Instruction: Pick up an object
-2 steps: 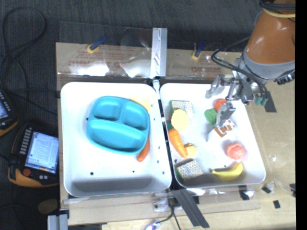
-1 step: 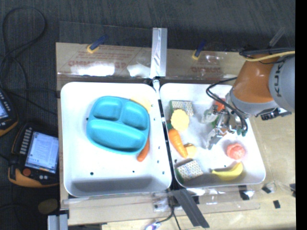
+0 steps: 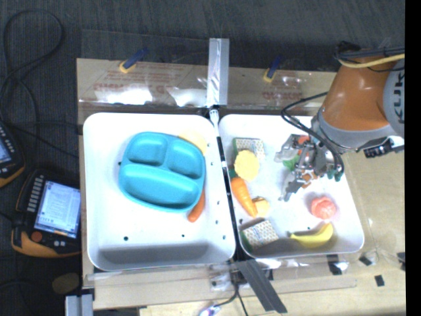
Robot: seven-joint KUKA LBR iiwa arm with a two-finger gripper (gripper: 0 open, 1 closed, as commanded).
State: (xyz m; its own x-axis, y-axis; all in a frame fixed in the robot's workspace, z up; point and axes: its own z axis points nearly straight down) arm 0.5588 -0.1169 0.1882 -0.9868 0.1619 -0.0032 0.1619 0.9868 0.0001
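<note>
The right bin (image 3: 352,196) holds several toy foods. Along its left side lie a yellow round piece (image 3: 247,164), an orange carrot (image 3: 242,195) and a small yellow-orange piece (image 3: 261,206). A red fruit (image 3: 323,207) and a yellow banana (image 3: 312,236) sit at the front right. Two grey checkered blocks lie at the back left (image 3: 250,145) and front left (image 3: 260,231). My gripper (image 3: 297,178) hangs over the middle of this bin, pointing down and left, between the carrot and the red fruit. Nothing shows in its grasp.
The left bin (image 3: 99,229) carries a blue divided plate (image 3: 162,170), with an orange stick-shaped item (image 3: 196,210) poking out at its front right and a yellow piece (image 3: 192,139) behind it. The arm's orange band (image 3: 355,97) looms over the right bin's back right corner.
</note>
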